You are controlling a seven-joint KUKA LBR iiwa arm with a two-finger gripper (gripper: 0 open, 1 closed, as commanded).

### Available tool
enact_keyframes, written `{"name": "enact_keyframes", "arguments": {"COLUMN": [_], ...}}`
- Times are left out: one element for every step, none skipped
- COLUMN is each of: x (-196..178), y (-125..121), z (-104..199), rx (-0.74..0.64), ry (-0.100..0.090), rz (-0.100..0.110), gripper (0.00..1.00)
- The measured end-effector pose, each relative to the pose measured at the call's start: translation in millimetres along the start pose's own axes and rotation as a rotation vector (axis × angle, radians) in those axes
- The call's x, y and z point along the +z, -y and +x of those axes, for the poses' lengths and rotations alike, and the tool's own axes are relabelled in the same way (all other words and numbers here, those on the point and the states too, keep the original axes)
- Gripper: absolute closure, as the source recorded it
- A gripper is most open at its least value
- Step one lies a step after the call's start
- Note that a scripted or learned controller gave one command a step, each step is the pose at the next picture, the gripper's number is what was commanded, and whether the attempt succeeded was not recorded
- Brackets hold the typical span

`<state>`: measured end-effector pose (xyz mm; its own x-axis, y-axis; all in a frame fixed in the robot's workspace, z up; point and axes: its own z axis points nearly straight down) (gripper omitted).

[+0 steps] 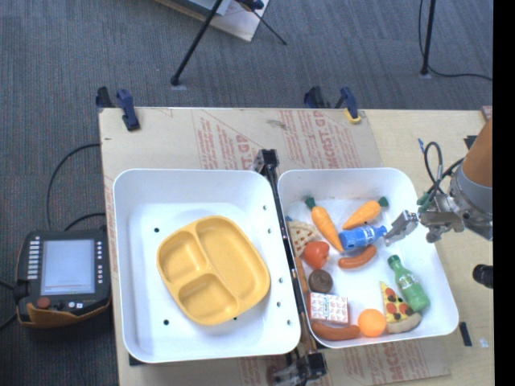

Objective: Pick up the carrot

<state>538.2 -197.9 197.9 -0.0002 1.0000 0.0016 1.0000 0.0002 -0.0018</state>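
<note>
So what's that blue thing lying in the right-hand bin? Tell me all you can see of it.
The blue thing looks like a small toy bottle of glossy plastic with a white label patch. It lies on its side on the right bin floor, between an orange carrot and the gripper, just above a sausage. The gripper sits at its right end; contact is unclear.

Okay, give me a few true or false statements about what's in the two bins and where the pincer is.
1. The yellow divided plate lies in the left bin. True.
2. Two carrots lie in the right bin. True.
3. The pincer holds a carrot. False: nothing shows between its fingers; it sits beside the blue bottle.
4. The green bottle lies on the plate. False: it is in the right bin, near the pizza slice.
</note>
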Motion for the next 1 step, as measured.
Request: {"name": "enact_keyframes", "arguments": {"x": [111.3], "y": [-19.8], "z": [97.8], "rx": [0.414], "ry": [0.0], "rz": [0.002], "gripper": [0.0]}}
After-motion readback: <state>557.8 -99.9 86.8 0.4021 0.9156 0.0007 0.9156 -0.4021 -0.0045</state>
